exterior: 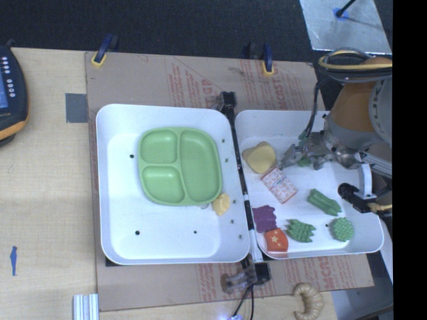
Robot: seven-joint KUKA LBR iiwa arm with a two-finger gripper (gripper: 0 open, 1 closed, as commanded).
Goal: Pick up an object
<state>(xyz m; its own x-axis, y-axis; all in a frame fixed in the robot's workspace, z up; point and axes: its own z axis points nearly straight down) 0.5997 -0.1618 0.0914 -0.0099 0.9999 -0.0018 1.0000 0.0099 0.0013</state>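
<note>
1. The arm reaches in from the right, and its gripper (292, 157) hangs low over the upper part of the right bin (373, 245), just beside the pale yellow piece (260, 157). I judge this to be the approach step; nothing looks lifted yet.
2. From where I stand I cannot tell how the gripper's working end is set; it is small and dark against the white.
3. The nearest candidates for picking are the pale yellow piece and the pink patterned packet (279, 185), which lie just beside each other near the bin's left wall.
4. The next move would call for settling squarely over one item, since the two sit close enough that a sloppy descent could nudge both.
5. Also in the right bin: a long green vegetable (324, 202), a round green ball (342, 229), a leafy green piece (300, 231), a purple piece (263, 215) and a red piece (276, 240).
6. The left bin (113, 179) holds a green divided plate (180, 166) with a small yellow item (221, 204) touching its lower right corner.
7. Both bins sit side by side on the worktop (40, 199).
</note>
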